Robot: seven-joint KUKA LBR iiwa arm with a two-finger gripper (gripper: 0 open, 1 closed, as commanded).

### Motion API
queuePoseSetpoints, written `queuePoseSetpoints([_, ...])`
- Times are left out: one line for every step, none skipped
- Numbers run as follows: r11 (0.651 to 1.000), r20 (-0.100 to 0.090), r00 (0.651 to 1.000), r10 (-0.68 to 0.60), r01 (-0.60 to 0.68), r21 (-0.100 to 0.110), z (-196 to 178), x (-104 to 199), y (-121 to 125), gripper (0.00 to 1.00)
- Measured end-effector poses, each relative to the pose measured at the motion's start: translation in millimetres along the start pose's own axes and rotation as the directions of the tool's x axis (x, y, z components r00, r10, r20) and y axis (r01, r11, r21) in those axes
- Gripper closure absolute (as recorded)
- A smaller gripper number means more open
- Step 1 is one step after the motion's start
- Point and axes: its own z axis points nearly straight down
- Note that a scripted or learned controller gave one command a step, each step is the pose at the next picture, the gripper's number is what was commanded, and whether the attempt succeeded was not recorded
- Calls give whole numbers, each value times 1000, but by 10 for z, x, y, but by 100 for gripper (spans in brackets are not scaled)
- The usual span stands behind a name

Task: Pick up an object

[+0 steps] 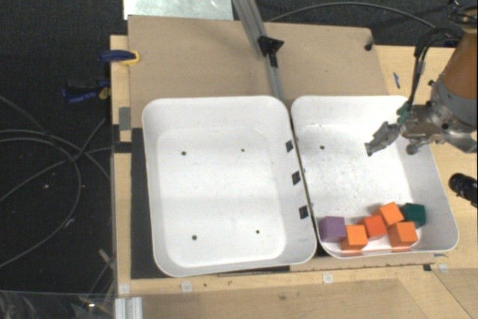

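A purple cube [332, 228], four orange cubes [357, 236] [374, 225] [390, 214] [404, 234] and a dark green cube [414, 214] lie clustered together, several touching, along the near edge of the right-hand white bin [336, 160].

My brown table [209, 56] bears two shallow white bins side by side: the left bin [224, 183] and the right bin [351, 168], rims touching.

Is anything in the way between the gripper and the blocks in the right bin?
Nothing visible. The gripper hangs over the bare middle of the right bin; the blocks lie clustered at its near edge, with open bin floor between.
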Motion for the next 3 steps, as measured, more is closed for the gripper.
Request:
queuePoseSetpoints([1000,4,1000,-3,3,-9,-1912,-270,-64,0])
queuePoseSetpoints([1000,7,1000,4,-4,-10,-2772,-829,127,0])
queuePoseSetpoints([1000,1,1000,-5,5,0,-2465,-757,742,0])
